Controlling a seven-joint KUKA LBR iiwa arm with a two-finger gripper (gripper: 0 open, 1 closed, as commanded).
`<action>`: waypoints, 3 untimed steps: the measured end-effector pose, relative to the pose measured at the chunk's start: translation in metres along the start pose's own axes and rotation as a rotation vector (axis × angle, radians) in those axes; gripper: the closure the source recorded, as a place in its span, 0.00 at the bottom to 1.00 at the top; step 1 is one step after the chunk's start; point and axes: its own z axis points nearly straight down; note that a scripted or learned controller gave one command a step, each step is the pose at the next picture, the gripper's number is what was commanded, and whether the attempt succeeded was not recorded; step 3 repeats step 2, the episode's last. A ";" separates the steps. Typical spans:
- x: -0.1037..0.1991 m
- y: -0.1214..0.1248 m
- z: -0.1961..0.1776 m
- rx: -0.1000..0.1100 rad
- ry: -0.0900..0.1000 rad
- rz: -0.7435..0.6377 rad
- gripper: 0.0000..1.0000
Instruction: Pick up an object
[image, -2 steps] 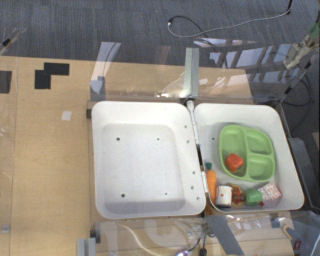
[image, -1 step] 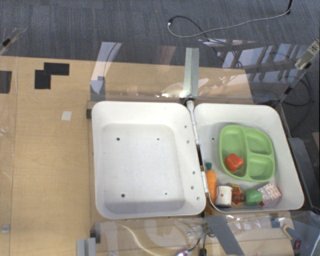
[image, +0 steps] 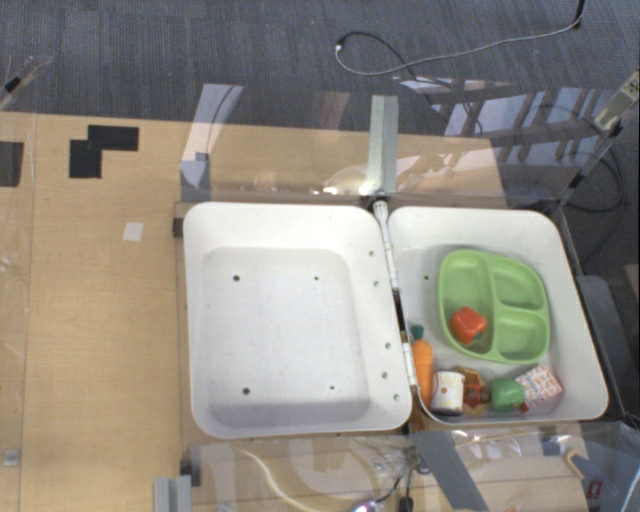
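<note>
Two shallow white bins side by side on a pale wooden bench (image: 100, 350), meeting along a thin rail down the middle

Left bin (image: 280, 330): white floor with a few small dark dots

Right bin (image: 480, 235): all the loose things gathered here. Green divided plate (image: 510, 290) lying flat towards the bin's centre and right, split into one long compartment on the left and two smaller ones on the right. Small red object (image: 468, 323) sitting in the long left compartment, at its near end, touching the plate floor and apart from everything else

Along the bin's near wall, a crowded row. Orange carrot (image: 424, 368) lying lengthwise against the left wall, just beside the middle rail. Small white pot (image: 448, 392) with a red band right next to the carrot's near end, probably touching it, though too small to be sure. Then a brownish-red piece (image: 475, 392), a green object (image: 508, 393), and a white patterned packet (image: 541, 384) near the corner, all pressed close together just below the plate's near rim

Beyond the bench, grey carpet with a black cable (image: 400, 65) looping across it
</note>
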 end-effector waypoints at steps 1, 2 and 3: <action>0.000 0.002 -0.014 -0.006 -0.009 -0.004 1.00; -0.001 0.003 -0.029 -0.011 -0.019 -0.007 1.00; -0.001 0.003 -0.029 -0.011 -0.019 -0.007 1.00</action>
